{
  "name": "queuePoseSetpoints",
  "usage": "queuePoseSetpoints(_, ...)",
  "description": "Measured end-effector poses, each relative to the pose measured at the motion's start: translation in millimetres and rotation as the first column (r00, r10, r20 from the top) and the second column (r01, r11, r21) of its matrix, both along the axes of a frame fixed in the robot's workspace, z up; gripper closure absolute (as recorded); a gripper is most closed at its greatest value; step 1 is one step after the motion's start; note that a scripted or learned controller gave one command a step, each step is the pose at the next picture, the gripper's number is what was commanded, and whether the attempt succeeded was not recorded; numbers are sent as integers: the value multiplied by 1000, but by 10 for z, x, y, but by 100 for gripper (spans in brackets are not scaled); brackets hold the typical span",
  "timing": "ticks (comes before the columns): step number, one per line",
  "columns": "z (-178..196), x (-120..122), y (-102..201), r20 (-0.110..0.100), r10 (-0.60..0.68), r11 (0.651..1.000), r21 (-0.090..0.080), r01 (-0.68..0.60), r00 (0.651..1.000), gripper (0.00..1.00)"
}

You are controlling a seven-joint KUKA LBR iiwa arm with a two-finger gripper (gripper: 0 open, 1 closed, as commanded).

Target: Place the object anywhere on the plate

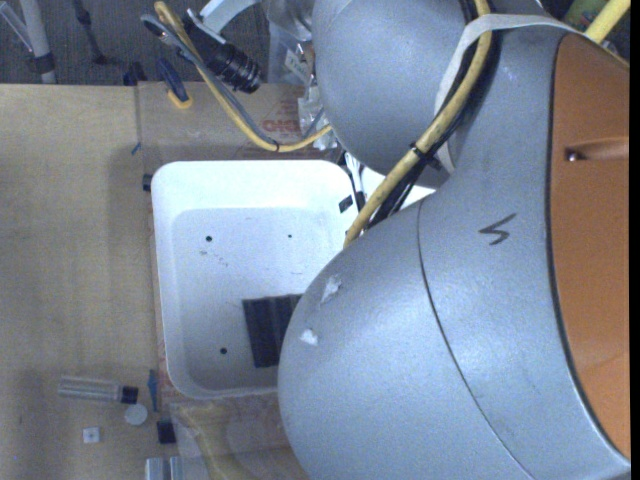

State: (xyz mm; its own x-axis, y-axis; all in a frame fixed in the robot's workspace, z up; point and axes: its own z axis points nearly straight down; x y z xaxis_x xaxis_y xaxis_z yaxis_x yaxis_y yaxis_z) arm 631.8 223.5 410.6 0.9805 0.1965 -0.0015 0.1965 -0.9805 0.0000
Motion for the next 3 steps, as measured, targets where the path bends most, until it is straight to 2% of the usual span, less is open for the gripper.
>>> queuePoseSetpoints(1, 233, -75, -5, 3, -1, 1000, -1, 1, 1000, 100)
queuePoseSetpoints(2, -158, 111, 19, -5, 507, 862, 2, -507, 862, 100)
queuePoseSetpoints(3, 237, 110, -100, 3, 111, 994, 0, -111, 994, 100)
